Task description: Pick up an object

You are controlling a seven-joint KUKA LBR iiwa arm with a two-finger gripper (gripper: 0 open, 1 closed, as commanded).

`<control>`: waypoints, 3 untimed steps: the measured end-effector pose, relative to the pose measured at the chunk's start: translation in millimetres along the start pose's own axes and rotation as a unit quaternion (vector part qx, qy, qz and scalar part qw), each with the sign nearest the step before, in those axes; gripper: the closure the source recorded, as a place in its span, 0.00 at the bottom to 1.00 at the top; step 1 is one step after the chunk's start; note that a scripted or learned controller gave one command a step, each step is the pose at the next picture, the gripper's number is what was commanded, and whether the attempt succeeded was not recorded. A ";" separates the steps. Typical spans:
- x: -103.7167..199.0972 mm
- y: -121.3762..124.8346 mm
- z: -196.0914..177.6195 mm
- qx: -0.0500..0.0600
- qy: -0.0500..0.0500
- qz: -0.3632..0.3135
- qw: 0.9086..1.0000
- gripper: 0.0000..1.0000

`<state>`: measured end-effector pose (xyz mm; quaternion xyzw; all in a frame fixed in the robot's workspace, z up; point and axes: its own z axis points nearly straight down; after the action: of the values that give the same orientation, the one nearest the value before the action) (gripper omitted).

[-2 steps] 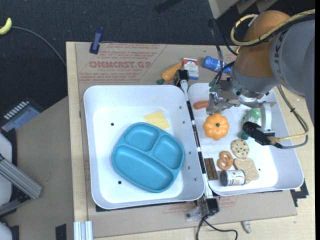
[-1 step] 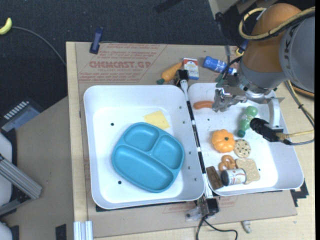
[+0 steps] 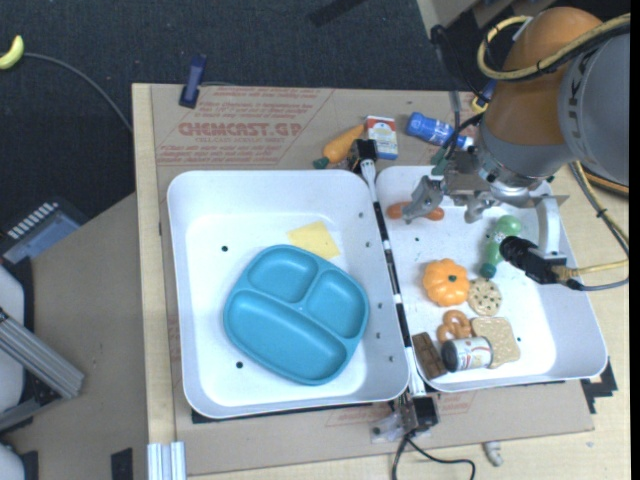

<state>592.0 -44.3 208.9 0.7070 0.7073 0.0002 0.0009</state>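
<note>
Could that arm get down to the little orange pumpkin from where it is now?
Probably yes. The pumpkin sits in the open in the right bin, nothing on top of it, and the gripper hangs just above and beyond it. The cookie lies close beside it, though.

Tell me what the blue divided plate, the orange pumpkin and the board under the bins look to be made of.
The blue divided plate: probably moulded plastic, with a smooth, even colour and soft sheen. The orange pumpkin: likely plastic or rubber toy food, glossy with ribbed lobes. The board under the bins: seemingly cardboard, matt tan with red print.
</note>
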 end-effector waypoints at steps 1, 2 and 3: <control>-52.8 -26.5 34.9 0.002 0.000 0.001 1.000 0.00; -63.5 -42.2 122.6 -0.002 0.000 0.000 1.000 0.00; -61.2 -48.8 124.4 0.001 0.001 0.001 1.000 0.00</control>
<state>543.4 -105.6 84.5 0.7074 0.7068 -0.0002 -0.0008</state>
